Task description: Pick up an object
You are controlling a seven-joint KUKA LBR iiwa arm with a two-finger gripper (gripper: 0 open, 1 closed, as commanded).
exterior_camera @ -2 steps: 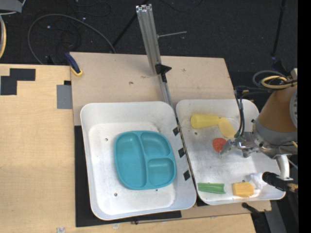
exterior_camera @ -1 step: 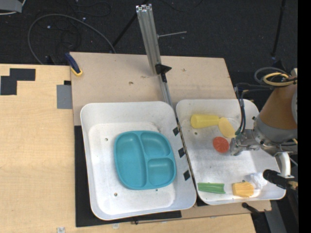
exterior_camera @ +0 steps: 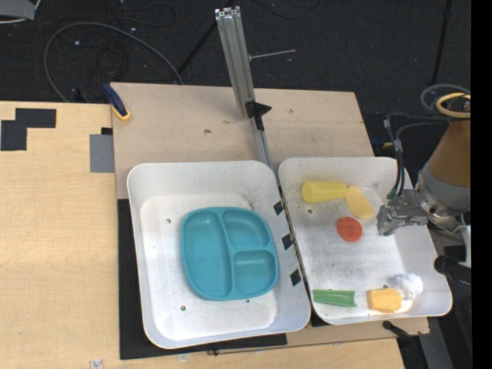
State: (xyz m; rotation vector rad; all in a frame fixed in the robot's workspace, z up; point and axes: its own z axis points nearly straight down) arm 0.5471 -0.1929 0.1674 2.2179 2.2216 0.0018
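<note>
White plastic forms 2 shallow bins side by side. The left bin [exterior_camera: 154, 206] carries a teal divided plate [exterior_camera: 228, 252]. The right bin [exterior_camera: 330, 283] holds a yellow piece [exterior_camera: 324, 191] touching a pale yellow piece [exterior_camera: 359, 202], a red round object [exterior_camera: 350, 229] just below them, and a green piece [exterior_camera: 334, 298] and an orange-yellow piece [exterior_camera: 384, 300] near the front rim. At the bin's right edge the gripper [exterior_camera: 390, 220] sits beside the red object; its state cannot be told.

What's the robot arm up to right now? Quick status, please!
Gripper low over right bin, nothing seen held. Red round object just beside it, untouched. Yellow piece close by, could crowd the grab.
</note>
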